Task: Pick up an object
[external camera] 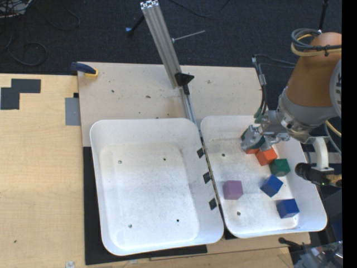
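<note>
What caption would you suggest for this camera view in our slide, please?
Gripper lowered beside the orange block in the right bin, near green, blue and purple blocks.

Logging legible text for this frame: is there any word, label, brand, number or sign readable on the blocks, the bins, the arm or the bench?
None can be read.
The orange block, green block, purple block and two blue blocks show plain faces.
The two white bins carry dark specks only, no print.
The arm's orange band shows no lettering at this sharpness.
</note>
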Tool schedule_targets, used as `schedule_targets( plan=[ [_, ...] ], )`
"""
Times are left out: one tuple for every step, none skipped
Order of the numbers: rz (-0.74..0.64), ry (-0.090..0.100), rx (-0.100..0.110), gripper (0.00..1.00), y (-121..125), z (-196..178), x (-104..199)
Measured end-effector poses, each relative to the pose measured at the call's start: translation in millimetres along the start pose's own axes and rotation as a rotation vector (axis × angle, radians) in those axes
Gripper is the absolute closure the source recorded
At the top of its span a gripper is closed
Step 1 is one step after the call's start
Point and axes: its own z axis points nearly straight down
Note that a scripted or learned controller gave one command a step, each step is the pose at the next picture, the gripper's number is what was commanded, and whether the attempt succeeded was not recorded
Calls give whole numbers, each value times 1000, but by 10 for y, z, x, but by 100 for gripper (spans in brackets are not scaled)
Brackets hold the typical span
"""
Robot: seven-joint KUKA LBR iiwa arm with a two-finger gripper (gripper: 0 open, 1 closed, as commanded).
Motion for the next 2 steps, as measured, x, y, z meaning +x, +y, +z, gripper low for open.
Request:
schedule_targets(
  plan=[
    [0, 0, 3, 100, 174, 176, 483],
    [0, 0, 0, 100, 368, 121, 937]
  ],
)
